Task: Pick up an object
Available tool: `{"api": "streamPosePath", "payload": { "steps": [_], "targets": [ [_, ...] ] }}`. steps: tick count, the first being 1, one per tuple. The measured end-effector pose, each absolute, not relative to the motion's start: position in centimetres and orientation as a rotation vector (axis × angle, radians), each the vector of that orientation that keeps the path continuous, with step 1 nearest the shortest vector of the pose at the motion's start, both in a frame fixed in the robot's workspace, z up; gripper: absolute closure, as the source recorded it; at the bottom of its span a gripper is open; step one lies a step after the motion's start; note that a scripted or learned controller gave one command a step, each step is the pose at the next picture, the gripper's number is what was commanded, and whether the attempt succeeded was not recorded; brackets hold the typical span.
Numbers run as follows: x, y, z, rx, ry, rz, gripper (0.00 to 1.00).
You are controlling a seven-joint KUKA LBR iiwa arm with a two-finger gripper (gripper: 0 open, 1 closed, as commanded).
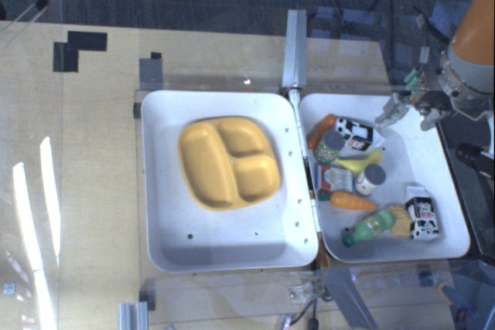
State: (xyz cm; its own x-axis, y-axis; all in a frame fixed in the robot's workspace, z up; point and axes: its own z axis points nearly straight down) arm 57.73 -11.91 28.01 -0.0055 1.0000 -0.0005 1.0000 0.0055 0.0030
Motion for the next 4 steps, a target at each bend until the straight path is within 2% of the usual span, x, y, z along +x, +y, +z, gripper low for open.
{"api": "streamPosePath", "payload": {
  "steps": [1, 2, 3, 4],
  "targets": [
    [54.1, -15.0, 15.8, 2.057, 2.373, 0.002, 0.00],
    [55.0, -12.3, 9.3, 1.951, 2.444, 0.014, 0.00],
    [55.5, -12.3, 10.7, 1.943, 2.437, 0.026, 1.00],
    [52.3, -6.4, 25.2, 2.040, 2.380, 0.007, 1.00]
  ]
}}
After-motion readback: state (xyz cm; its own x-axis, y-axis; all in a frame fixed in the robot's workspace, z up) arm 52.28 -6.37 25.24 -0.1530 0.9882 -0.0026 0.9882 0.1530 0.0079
